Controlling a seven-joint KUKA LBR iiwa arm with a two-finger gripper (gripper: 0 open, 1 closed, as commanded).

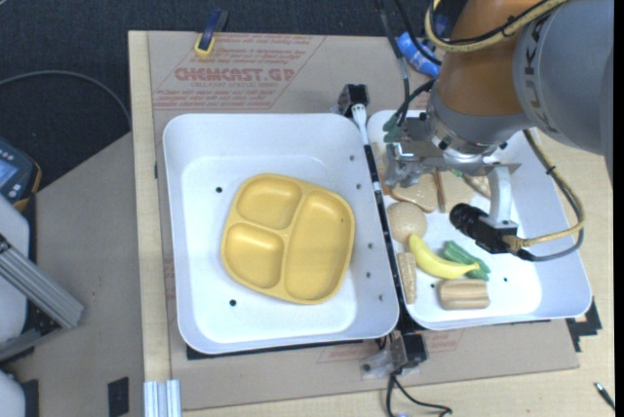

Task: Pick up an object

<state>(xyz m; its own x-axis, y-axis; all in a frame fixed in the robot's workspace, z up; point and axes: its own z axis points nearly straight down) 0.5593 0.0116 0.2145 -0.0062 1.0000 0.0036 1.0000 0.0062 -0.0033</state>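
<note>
In the right bin [551, 293], the pincer [426, 179] touches bread [414, 194].

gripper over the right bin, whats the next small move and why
Probably a short straight drop. The gripper sits over the upper left part of the right bin, above pale bread-like food, while the banana and green item lie nearer the camera. Nothing is visibly held.

Divided plate [289, 238] in left bin [185, 210]; banana [434, 259], sausage [462, 295] in right bin [546, 293].
</note>
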